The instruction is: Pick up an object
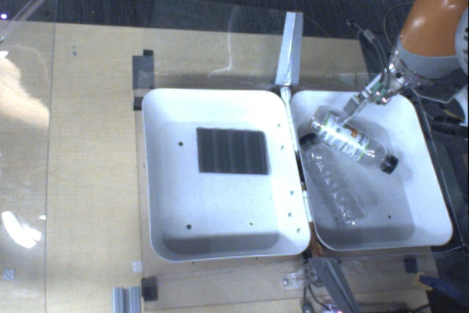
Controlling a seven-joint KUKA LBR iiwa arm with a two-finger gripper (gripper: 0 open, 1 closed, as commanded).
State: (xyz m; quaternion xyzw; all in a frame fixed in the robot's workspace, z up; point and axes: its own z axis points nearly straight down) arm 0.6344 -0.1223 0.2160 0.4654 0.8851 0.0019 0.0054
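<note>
- Nearest the camera, along the bottom edge, a wooden worktop (73, 231) carries two shallow white bins side by side.
- Left bin (168, 231) holds a dark ribbed rectangular pad (232, 151) lying flat near its middle.
- Right bin (425, 187) holds two clear plastic bottles: one with a label and dark cap (353, 142) lying slantwise across the upper part, and one plain bottle (333, 184) below it, running from the bin's left wall toward the lower middle.
- Pincer (355, 105) hangs at the upper right of the right bin, its tip just beside the labelled bottle's upper left end; whether it is open or closed cannot be told.
- Grey arm with orange band (432, 11) enters from the right.
</note>
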